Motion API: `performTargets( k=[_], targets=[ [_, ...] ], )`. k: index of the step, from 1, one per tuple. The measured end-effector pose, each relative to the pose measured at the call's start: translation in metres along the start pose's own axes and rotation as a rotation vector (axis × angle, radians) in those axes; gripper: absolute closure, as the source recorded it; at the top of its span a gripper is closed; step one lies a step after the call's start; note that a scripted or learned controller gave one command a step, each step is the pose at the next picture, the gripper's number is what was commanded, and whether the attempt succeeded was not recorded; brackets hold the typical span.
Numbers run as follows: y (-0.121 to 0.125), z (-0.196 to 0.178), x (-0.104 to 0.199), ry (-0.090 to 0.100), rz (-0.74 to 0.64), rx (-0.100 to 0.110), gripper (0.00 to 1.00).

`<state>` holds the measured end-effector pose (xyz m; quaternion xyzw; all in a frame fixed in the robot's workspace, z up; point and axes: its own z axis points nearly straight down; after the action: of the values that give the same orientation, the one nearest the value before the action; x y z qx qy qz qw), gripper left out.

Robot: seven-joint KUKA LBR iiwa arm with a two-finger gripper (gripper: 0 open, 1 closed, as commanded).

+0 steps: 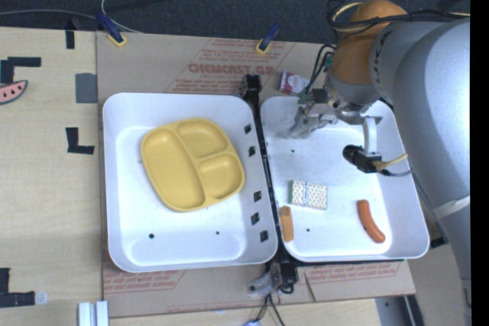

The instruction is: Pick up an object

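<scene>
My gripper (300, 123) hangs over the far left part of the right bin (397, 244), below the orange wrist band. Nothing shows between its fingers. In that bin lie a small patterned packet (309, 195) near the middle, an orange sausage-shaped piece (371, 221) at the near right, and a small orange-brown piece (286, 223) by the near left wall. All three sit well in front of the gripper. A yellow divided plate (191, 163) lies in the left bin (122, 240).
A small red and white packet (290, 82) rests on the cardboard behind the right bin. A black cable plug (361, 158) hangs off the arm over the bin's right half. The arm's grey body covers the right side. Black clips line the divider between the bins.
</scene>
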<state>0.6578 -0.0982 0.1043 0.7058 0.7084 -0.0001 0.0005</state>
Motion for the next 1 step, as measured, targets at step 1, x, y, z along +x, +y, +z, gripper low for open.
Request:
performTargets(
  k=[1],
  targets=[
    [-0.0001,0.0001,-0.0001,0.000,0.000,0.000,0.00]
  ],
)
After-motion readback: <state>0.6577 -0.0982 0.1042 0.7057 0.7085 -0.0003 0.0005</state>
